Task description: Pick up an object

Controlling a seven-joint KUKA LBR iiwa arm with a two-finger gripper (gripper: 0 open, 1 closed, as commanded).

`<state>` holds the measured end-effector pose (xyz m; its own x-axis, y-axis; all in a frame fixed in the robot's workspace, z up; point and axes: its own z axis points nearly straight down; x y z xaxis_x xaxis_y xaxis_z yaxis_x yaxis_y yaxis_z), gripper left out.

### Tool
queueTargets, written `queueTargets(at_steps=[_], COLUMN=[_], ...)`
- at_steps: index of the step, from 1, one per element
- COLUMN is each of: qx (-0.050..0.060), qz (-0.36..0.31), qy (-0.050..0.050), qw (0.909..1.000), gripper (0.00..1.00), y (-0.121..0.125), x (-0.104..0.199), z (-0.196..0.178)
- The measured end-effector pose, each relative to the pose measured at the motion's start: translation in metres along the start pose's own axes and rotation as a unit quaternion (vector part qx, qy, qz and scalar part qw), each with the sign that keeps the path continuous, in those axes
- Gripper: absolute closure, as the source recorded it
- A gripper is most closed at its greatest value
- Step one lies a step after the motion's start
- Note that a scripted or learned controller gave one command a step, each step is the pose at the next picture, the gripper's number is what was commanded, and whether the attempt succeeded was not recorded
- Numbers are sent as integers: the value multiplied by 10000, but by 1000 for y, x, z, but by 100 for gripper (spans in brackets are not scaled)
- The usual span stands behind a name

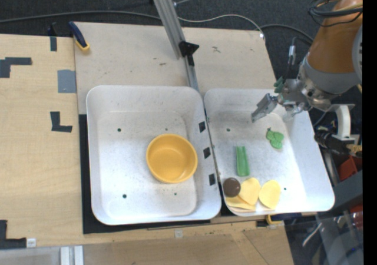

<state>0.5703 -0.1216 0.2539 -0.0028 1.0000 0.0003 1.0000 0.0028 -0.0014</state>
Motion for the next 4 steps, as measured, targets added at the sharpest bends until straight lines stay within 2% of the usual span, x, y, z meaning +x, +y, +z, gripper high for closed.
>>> queueTargets(at_steps=[1, 2, 4], qx=[0, 33, -7], qz=[2, 7, 5], qy=[1, -1, -10], qw=[10000, 10000, 10000], gripper=[0, 0, 0], y=[0, 4, 12], x=[0, -3, 2], z=[0, 62, 166])
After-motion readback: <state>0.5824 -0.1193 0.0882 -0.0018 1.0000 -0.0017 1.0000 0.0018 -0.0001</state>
